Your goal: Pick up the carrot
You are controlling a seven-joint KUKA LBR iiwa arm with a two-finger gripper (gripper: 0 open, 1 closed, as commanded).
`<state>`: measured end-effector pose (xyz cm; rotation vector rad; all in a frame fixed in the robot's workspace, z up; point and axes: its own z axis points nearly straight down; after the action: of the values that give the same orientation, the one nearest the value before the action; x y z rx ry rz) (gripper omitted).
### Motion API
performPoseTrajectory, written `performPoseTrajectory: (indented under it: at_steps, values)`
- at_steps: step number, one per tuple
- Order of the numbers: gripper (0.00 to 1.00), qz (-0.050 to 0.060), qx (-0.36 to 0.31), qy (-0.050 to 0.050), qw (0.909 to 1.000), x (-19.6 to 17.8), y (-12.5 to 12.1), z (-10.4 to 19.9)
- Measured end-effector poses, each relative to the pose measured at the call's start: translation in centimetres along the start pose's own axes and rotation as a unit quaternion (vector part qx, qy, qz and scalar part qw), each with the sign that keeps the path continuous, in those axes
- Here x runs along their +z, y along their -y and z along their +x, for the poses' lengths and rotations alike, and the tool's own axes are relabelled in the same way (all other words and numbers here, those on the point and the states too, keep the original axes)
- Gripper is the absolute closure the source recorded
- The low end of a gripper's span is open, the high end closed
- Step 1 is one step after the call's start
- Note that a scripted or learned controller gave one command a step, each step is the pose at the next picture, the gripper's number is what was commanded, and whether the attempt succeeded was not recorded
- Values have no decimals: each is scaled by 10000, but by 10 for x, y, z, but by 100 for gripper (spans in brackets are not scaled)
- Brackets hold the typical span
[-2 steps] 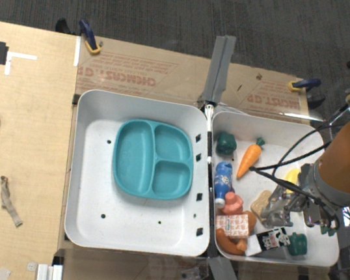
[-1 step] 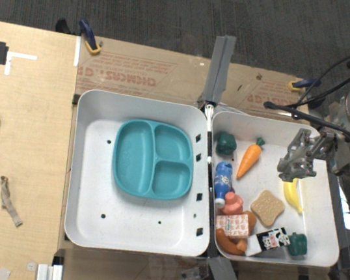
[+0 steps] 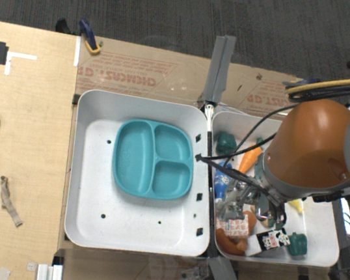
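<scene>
Orange carrot (image 3: pixel 249 159) lies just up-left of the gripper (image 3: pixel 253 204); finger state unclear.

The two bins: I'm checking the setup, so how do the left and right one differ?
The left bin bears one teal divided plate; the right bin bears a jumble with the carrot. The left bin lies open to view; the arm covers much of the right. Both are shallow and white.

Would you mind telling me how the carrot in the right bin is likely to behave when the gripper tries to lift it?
The carrot looks stiff and tapered, so it may slip toward its thin end. Its rounded shape suggests it could roll if nudged. It lies crowded among other items, partly under the arm, so neighbours may shift too.
</scene>
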<state>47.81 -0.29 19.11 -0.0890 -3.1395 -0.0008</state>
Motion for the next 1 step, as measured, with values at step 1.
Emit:
performPoseTrajectory:
  at_steps: [1]
  values:
    - [100,-1,-306,18,9995,-68,-50,2]
